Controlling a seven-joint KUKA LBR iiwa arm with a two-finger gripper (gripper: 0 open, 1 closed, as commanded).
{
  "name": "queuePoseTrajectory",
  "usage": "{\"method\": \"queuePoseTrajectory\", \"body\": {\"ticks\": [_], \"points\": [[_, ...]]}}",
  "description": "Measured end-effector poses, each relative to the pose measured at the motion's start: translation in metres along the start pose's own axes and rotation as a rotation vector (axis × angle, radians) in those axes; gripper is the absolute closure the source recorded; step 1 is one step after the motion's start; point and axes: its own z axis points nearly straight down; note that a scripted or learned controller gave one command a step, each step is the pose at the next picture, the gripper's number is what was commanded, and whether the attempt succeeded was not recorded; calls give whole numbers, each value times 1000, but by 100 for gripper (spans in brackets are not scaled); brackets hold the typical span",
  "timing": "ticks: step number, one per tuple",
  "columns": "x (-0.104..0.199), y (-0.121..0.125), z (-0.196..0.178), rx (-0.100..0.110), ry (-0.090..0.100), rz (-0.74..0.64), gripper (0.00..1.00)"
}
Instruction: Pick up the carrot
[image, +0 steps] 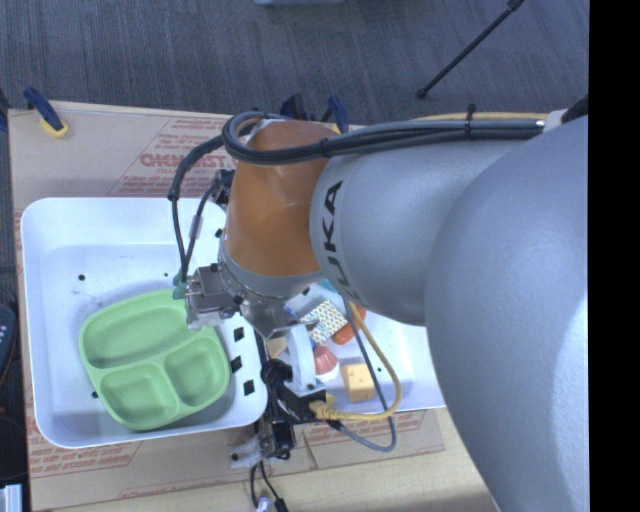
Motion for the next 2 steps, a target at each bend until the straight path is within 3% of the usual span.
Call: {"method": "queuePoseTrajectory", "body": {"ticks": [1,2], "points": [[-27,-9,-66,-11,1,57,100],[61,-2,16,4,0,124,100]]}}
